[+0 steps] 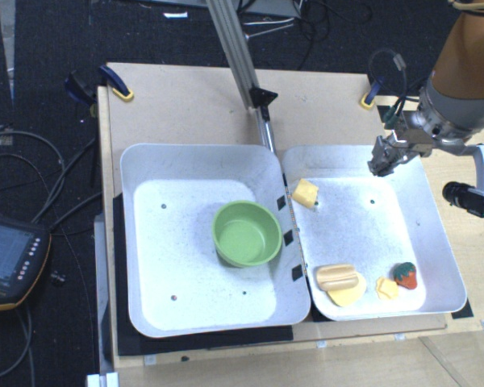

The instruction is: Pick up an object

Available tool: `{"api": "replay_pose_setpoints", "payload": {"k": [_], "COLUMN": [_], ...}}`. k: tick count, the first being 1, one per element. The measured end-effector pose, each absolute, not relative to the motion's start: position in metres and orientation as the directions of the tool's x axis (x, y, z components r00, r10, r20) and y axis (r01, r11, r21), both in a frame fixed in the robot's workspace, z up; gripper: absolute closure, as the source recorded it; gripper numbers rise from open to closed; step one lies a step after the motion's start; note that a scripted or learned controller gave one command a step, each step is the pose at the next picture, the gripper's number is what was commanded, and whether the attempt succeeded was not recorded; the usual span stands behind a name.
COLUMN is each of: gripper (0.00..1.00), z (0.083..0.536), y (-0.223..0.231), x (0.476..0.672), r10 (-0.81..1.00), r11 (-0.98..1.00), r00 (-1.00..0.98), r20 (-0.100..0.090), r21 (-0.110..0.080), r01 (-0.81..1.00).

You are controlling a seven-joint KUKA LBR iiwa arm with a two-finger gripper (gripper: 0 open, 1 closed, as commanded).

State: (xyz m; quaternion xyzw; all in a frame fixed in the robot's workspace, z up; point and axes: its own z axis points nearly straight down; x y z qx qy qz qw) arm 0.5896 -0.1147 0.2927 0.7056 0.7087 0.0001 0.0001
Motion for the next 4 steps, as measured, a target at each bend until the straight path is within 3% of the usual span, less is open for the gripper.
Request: {"api": "replay_pose_setpoints", "payload": {"k": [4], "gripper": [1.00], "z": [0.260], "y": [0.098], "x": [0.602], "r10": [1.000], "r11": [0.005], "r00": [-0.005], "r20": [0.001], "r21": [0.000], "r01": [1.000]}}
